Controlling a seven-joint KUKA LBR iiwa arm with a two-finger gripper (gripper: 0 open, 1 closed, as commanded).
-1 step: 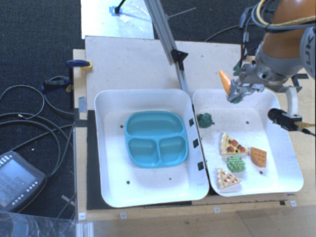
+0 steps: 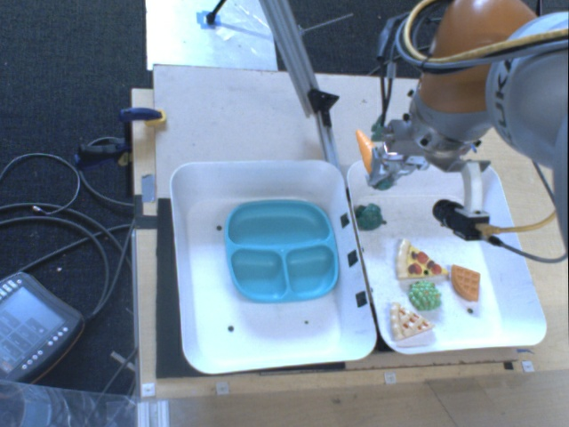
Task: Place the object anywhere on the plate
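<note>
Hand [image 2: 380,160] grips carrot [image 2: 364,143].

Gripper [image 2: 380,163] hanging over right bin [image 2: 524,314], orange carrot [image 2: 364,143] sitting between fingers; blue plate [image 2: 282,248] lying in left bin [image 2: 200,327].

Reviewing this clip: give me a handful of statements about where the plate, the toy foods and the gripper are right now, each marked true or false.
1. The blue plate lies in the left bin. True.
2. An orange piece sits at the gripper, above the right bin. True.
3. Food already rests on the plate. False: its three compartments are bare.
4. The two pizza slices touch each other. False: one pizza slice lies apart from the other pizza slice, with the green bumpy piece between them.
5. The dark green piece lies in the right bin near the divide between the bins. True.
</note>
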